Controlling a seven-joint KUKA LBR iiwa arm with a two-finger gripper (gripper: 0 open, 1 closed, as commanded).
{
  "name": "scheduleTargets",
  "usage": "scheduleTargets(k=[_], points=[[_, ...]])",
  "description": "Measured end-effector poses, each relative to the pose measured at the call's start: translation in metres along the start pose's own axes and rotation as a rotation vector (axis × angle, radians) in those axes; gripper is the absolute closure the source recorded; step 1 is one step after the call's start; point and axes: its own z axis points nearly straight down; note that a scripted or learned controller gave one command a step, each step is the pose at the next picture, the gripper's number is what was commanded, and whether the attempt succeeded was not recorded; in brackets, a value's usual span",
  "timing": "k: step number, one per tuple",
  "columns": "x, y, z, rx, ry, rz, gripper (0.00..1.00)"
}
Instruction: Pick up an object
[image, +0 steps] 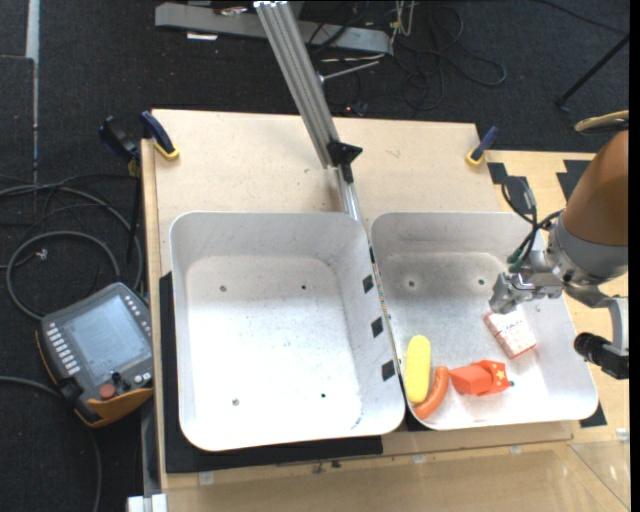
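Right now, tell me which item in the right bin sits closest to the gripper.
The small white and red carton, directly below the gripper. The yellow banana, orange carrot and red toy lie farther left.

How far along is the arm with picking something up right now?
Done: the tool has reached into the right bin and sits just above the small white and red box. In hand: nothing visibly lifted; the box, the yellow piece, the orange sausage-shaped piece and the red piece all lie on the bin floor. Left: grasping and lifting one item.
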Motion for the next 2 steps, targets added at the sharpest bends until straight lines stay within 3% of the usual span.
scheduleTargets(k=[2], points=[[-0.009,-0.003,-0.108,-0.002,-0.001,-0.001,1.00]])
